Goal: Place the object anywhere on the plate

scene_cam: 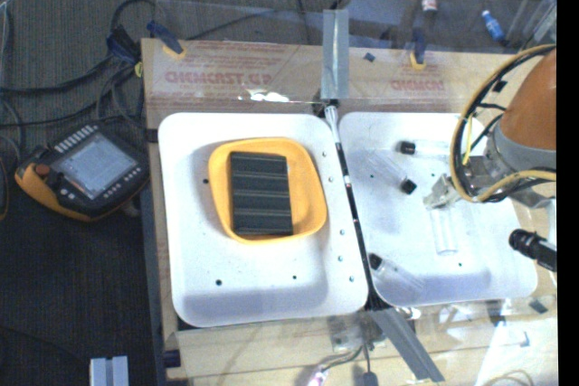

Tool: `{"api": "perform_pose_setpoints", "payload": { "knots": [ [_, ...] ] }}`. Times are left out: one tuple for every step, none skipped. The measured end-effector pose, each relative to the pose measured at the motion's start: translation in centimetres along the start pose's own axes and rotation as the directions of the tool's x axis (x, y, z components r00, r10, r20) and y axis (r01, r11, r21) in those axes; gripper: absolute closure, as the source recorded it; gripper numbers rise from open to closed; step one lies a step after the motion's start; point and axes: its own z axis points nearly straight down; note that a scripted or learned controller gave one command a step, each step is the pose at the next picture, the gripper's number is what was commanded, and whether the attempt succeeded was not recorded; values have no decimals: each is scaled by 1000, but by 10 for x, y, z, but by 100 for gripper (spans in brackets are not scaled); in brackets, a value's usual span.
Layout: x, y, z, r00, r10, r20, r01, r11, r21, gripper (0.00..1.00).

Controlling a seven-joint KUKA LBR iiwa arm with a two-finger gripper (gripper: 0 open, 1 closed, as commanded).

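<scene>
We judge the dark ribbed rectangular block on the yellow plastic plate stiff and light, best pinched across its narrow sides; we cannot tell the claw's state.

A dark ridged block lies on the yellow plate in the left bin; the arm hangs over the right bin.

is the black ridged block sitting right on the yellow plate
Touching. The camera view shows the black ridged block lying flat inside the yellow plate in the left bin, with plate rim visible all around it.
</scene>
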Motion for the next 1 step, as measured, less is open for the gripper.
{"api": "perform_pose_setpoints", "payload": {
  "knots": [
    [0,0,0,1000,0,0,0,1000,0,0]
  ]
}}
